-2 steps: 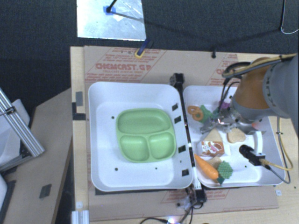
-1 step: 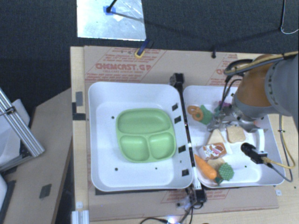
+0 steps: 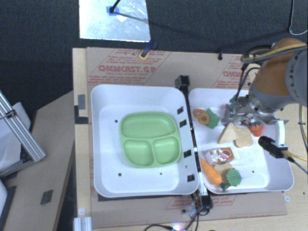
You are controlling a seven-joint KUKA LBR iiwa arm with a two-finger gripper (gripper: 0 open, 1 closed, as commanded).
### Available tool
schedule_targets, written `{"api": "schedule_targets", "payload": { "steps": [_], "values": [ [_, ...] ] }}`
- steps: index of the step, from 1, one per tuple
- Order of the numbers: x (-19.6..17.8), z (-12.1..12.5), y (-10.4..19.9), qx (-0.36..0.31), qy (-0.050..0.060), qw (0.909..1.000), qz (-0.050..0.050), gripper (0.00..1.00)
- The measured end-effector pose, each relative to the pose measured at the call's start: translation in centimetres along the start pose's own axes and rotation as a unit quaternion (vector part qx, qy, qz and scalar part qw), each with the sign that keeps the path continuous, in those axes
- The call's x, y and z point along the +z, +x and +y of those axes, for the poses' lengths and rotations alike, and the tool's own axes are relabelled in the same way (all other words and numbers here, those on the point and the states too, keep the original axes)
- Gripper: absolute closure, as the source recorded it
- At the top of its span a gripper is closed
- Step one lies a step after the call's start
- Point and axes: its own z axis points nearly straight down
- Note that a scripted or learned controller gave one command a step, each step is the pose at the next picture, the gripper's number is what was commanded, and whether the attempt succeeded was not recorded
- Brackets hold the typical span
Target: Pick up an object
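The grey two-finger gripper (image 3: 239,115) hangs low over the right white plastic bin (image 3: 276,179), presumably to grasp; the tan bread-slice toy (image 3: 236,134) lies just beneath (grip state: cannot tell).

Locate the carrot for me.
The carrot lies in the right bin, near its front-left corner, just below the small snack packet and left of the green leafy piece.

toy food scattered in right bin (image 3: 274,179), carrot (image 3: 211,172), bread slice (image 3: 237,134), green broccoli (image 3: 233,177)
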Motion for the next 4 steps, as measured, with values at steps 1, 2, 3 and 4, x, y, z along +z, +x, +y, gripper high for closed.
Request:
{"api": "schedule_targets", "payload": {
  "steps": [1,2,3,4],
  "values": [
    [-6.5,0.3,-0.1,0.000,0.000,1.0000,0.000,1.00],
    [-6.5,0.4,-0.1,0.000,0.002,1.0000,0.000,1.00],
    [-6.7,2.8,6.0,-0.004,0.001,1.0000,0.002,1.00],
    [-7.5,4.7,11.7,-0.003,0.002,1.0000,0.002,1.00]
  ]
}}
